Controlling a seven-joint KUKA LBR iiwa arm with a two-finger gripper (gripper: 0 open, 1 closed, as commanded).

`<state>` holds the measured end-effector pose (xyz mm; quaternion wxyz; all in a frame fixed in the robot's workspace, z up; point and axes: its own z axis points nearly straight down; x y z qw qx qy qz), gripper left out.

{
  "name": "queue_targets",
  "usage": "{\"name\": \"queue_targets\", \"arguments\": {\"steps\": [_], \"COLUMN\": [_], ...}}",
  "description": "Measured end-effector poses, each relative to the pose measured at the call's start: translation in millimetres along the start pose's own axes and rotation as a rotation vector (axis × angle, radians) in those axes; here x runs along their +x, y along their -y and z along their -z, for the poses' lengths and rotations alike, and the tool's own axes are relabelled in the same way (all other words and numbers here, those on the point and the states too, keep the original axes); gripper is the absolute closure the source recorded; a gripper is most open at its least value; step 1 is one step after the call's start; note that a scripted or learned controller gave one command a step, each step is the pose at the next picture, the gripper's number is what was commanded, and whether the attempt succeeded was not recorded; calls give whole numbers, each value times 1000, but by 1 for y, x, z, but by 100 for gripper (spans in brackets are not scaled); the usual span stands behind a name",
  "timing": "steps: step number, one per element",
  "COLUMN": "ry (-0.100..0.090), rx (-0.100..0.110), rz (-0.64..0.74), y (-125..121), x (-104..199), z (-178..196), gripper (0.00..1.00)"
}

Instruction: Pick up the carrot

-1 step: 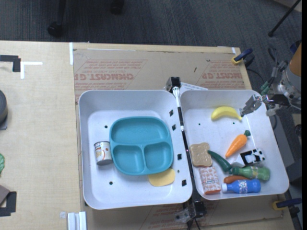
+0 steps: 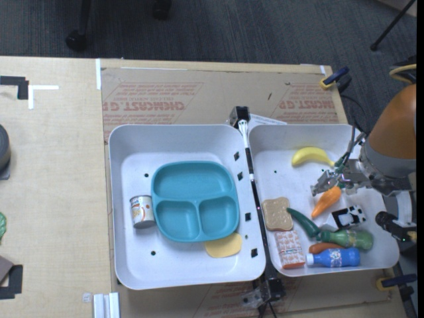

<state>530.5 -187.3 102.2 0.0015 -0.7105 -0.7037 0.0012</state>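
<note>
Two bins side by side on bench: left bin [image 2: 126,158] holds a divided tray [image 2: 195,201] at its middle, a small can [image 2: 142,212] just left of the tray, a flat round piece [image 2: 224,246] tucked partly under the tray's near edge. Right bin [image 2: 278,141] holds a banana [image 2: 313,156] toward the back, carrot [image 2: 326,201] in front of it with the gripper [image 2: 329,182] at its upper end, arm entering from the right. Near front: bread slice [image 2: 276,213] at left, a carton [image 2: 289,250] in front of it, a cucumber-like piece [image 2: 305,222] and a bottle [image 2: 333,258] lying right of those along the front wall.
</note>
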Motion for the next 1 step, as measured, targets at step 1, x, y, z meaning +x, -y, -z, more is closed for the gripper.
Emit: {"name": "queue_targets", "arguments": {"steps": [1], "ry": [1], "rx": [-4], "rz": [-4], "y": [-2], "x": [-1], "z": [9], "gripper": [100]}}
